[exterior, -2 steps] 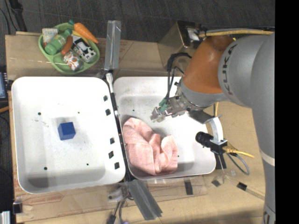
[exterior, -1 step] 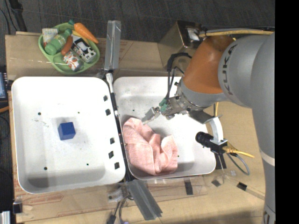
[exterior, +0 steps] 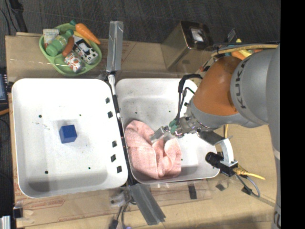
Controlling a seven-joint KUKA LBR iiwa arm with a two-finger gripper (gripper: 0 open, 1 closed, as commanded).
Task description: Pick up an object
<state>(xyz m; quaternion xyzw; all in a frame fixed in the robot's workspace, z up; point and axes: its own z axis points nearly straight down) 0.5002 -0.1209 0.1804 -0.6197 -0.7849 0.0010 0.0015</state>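
Pink cloth (exterior: 153, 149): soft, towel-like fabric, crumpled into a loose heap with rounded folds; it lies in the near half of the right bin (exterior: 143, 92), against the wall shared with the other bin.
Gripper (exterior: 164, 132): metal fingers reach down onto the upper edge of the heap, touching or pressing into the fabric; whether they are spread or pinched on a fold cannot be told from this angle.
Progress: judged from how things lie, the pick is at the grasp stage at most; the cloth rests flat on the bin floor with nothing lifted, so closing on a fold and raising it are left.
Arm (exterior: 238, 89): smooth grey casing with a glossy orange band, bent low over the right bin from the right.
Blue cube (exterior: 68, 133): small, hard-edged, matte; sits alone on the floor of the left bin (exterior: 28, 171), well apart from the gripper.
Bins: shallow white plastic, lightly scuffed, side by side.
Green bowl (exterior: 50, 56): on the surface beyond the left bin, holding toy food, a carrot among it.
Cardboard box (exterior: 183, 44): beyond the right bin.
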